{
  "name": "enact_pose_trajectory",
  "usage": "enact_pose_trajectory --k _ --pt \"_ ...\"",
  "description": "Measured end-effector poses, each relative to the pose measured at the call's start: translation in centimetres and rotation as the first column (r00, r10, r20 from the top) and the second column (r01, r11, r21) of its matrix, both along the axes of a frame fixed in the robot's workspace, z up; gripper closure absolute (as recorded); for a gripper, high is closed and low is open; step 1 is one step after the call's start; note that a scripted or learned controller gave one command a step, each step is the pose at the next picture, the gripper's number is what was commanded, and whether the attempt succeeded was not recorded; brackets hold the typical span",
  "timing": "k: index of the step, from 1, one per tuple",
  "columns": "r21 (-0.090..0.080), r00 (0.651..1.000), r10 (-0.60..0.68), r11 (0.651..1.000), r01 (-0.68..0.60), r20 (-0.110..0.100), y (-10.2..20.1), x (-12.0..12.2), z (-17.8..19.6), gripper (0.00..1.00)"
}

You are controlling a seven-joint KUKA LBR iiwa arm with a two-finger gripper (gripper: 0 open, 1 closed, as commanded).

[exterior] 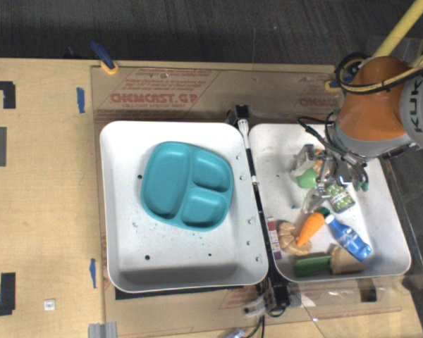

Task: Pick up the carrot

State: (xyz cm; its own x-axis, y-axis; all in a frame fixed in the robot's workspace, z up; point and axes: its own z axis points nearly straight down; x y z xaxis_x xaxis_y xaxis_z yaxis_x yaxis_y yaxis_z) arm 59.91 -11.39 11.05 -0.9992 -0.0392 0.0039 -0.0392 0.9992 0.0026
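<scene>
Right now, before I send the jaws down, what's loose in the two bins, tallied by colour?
Teal: 1, divided plate, left bin
Orange: 1, carrot
Blue: 1, bottle
Green: 3, block, small bottle, round piece
Tan: 2, bread-like items
Total: 8, some partly hidden under the gripper

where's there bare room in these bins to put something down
Left bin: bare floor rings the teal divided plate, widest along the near edge and the left wall. Right bin: bare floor at the far-left corner, next to the divider. Its near half is crowded: carrot, blue bottle, green block and other items, with the hand over them.
</scene>
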Motion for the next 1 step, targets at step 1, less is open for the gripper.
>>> enact_pose_trajectory --k 1 --pt "-0.007 0.985 0.170 0.985 -0.170 0.021 1.63 -7.91 -1.94 0.00"
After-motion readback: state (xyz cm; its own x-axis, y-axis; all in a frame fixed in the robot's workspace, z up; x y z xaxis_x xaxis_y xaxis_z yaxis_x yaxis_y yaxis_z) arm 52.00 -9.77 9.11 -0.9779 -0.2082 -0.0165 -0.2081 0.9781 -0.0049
